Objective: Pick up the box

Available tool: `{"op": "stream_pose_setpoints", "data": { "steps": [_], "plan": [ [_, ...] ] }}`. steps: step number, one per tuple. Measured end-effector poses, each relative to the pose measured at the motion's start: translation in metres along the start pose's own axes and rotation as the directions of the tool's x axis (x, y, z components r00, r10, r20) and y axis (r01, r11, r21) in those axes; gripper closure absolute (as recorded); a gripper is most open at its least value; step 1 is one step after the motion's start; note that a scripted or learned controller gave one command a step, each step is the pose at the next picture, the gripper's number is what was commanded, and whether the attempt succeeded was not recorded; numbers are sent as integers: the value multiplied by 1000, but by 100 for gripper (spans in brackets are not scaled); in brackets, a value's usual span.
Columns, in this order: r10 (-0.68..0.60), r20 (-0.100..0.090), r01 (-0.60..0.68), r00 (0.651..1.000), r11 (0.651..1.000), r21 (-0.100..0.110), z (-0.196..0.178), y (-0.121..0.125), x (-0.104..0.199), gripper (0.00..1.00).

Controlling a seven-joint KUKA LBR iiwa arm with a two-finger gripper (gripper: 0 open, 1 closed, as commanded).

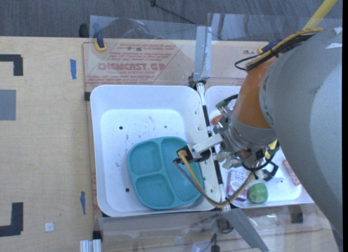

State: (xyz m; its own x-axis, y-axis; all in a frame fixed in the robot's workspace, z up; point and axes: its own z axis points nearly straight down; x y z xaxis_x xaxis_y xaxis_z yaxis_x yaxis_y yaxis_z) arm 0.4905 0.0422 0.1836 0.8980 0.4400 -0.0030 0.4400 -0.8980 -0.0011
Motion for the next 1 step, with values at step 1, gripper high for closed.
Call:
{"op": "stream_pose_setpoints", "data": {
  "steps": [1],
  "plan": [
    [3,1,-3,1000,1000,2,-10,-21,-3,100]
  ]
}}
